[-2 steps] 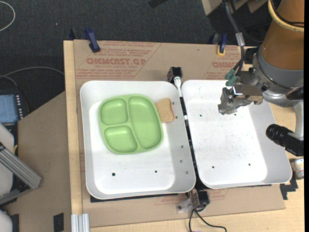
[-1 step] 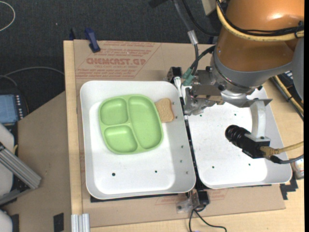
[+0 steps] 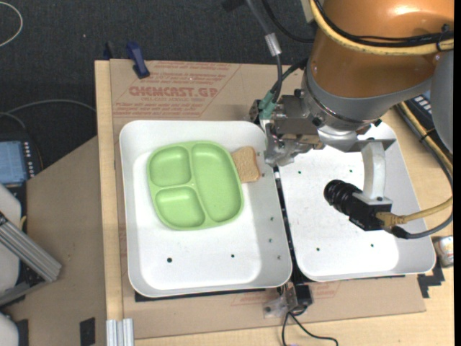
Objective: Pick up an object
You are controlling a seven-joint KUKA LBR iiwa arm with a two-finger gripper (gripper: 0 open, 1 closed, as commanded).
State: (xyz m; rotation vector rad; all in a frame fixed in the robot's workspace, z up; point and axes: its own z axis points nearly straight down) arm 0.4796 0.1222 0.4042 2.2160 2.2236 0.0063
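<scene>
Two things sit in the left bin [image 3: 187, 258]: a green plate [image 3: 194, 186] and a tan block [image 3: 247, 164] touching it. The end effector [image 3: 276, 150] hangs beside the block, spread or pressed together I cannot tell. Approach step, I'd say; next it needs centring over the block.

You see dark carpet floor [image 3: 57, 42] around a brown cardboard tabletop [image 3: 180, 85] with red lettering. At eleven o'clock, a blue clip [image 3: 137, 60] sits at its edge. At eight o'clock lies an aluminium rail [image 3: 29, 254], and at ten o'clock a pale cable [image 3: 19, 20].

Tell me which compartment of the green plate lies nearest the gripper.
The long compartment, next to the tan block and toward the gripper; the two smaller ones lie beyond it.
</scene>
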